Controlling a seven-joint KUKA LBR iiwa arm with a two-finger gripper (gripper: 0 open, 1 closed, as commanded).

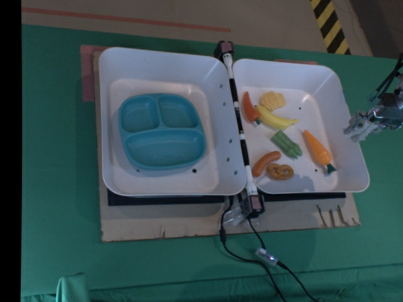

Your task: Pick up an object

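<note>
Pincer [360,128] hangs at the right bin's [352,168] right rim, gripping nothing; whether it is spread or clenched I cannot tell. Toy food lies loose for picking: the carrot [317,149] nearest, then banana [277,118], asparagus [286,144] and pretzel [280,171]. Reaching in from the right, the arm's wrist [389,111] angles left toward that bin.

Green cloth [56,231] covers bench. Beyond it, beige floor [157,2] with thin red line [126,19]. Yellow-black hazard stripe [327,14] runs diagonally at top right. Dim, even light.
</note>
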